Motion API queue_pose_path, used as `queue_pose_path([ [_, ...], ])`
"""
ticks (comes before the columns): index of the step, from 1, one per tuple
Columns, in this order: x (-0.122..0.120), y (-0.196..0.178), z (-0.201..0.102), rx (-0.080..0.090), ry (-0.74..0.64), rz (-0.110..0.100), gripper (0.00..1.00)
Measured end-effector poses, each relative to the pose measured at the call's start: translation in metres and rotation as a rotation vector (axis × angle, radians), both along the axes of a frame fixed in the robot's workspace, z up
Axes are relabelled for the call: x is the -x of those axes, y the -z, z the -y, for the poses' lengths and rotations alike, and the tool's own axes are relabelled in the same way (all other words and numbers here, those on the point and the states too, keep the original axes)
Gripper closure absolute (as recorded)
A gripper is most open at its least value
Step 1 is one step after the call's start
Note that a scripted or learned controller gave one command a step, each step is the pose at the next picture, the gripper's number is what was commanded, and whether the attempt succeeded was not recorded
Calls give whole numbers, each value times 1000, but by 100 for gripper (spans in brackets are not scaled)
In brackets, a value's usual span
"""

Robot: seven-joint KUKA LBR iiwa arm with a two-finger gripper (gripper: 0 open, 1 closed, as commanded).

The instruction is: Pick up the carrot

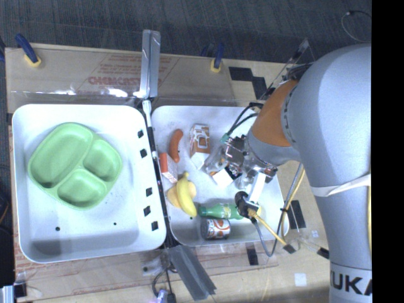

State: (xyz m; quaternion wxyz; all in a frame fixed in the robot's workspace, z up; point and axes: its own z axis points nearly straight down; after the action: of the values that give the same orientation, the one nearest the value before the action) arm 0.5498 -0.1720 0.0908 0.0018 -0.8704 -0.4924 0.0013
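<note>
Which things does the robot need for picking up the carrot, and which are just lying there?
Needed:
carrot, in the right bin
gripper

Just lying there:
banana
green bottle
can
small carton
green plate, in the left bin

Single fixed camera above bench, looking down at slant on both bins [19, 169].

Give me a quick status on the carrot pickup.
Hand low over right bin, among the packets. Carrot lying free near the divider, apart from the hand. Banana and bottle nearby, not blocking.
</note>
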Motion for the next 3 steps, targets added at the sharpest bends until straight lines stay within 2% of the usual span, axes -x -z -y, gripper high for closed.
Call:
queue_pose_path([
  [1, -1, -12, -1, -2, -6, 2, 100],
  [2, -7, -108, -36, -1, 43, 0, 100],
  [3, -7, -108, -36, -1, 43, 0, 0],
])
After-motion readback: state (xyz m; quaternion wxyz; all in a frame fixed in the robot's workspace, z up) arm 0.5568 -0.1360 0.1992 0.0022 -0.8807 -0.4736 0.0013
